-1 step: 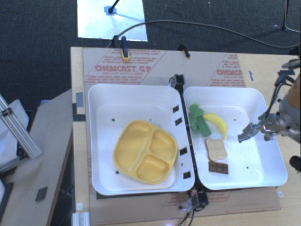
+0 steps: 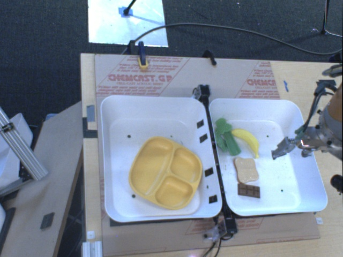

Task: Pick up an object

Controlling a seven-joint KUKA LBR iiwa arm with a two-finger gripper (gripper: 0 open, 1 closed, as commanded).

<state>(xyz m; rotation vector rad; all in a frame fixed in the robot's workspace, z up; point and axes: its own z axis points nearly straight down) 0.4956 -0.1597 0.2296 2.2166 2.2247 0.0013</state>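
The right bin holds a green leafy toy, a yellow banana, a tan slice of toast and a brown chocolate bar, all in its left half. My gripper hangs over the right half of that bin, to the right of the banana and toast and apart from them. Nothing is seen in its grasp. A yellow divided plate lies in the left bin.
The two white bins sit side by side on a cardboard sheet with a black divider between them. The arm's wrist fills the right edge. A clamp and cable lie at the back.
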